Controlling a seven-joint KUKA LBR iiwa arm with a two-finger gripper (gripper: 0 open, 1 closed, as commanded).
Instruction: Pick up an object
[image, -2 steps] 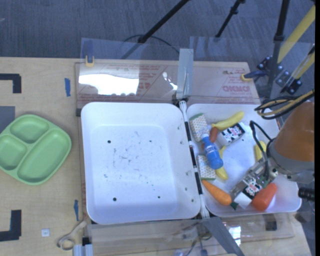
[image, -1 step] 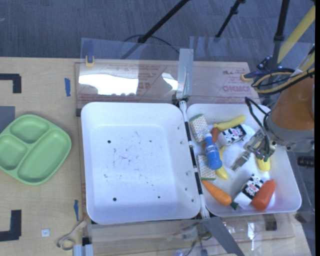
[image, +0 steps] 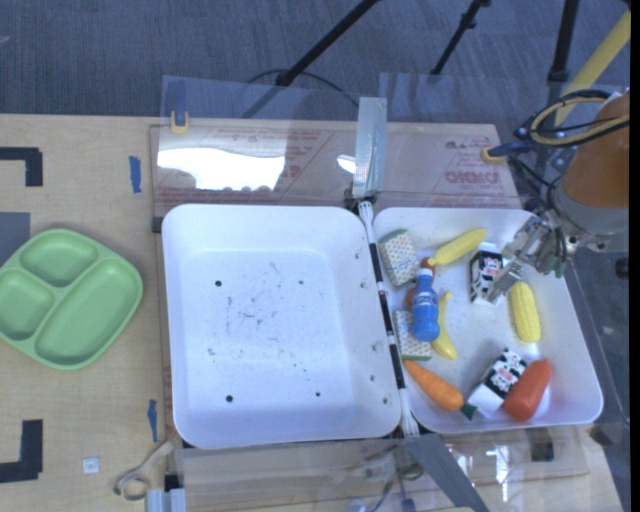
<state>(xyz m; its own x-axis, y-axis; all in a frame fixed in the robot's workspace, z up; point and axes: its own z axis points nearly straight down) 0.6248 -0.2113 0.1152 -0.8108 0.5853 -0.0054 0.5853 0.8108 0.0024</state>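
Observation:
The right bin (image: 580, 385) holds several toys. A small black-and-white object (image: 487, 273) lies near its back. My gripper (image: 522, 256) hangs just right of that object, at the bin's back right, close to it or touching it. Nothing is clearly held. A yellow corn cob (image: 525, 312) lies just below the gripper. A yellow banana-like piece (image: 457, 246) sits to the left. A blue bottle (image: 426, 310) lies near the divider.
An orange carrot (image: 433, 386), a cow-patterned bottle (image: 502, 378) and a red-orange toy (image: 529, 388) lie at the right bin's front. Checkered sponges (image: 398, 257) sit by the divider. The left bin (image: 190, 250) is beside it. A green divided plate (image: 68, 297) rests far left.

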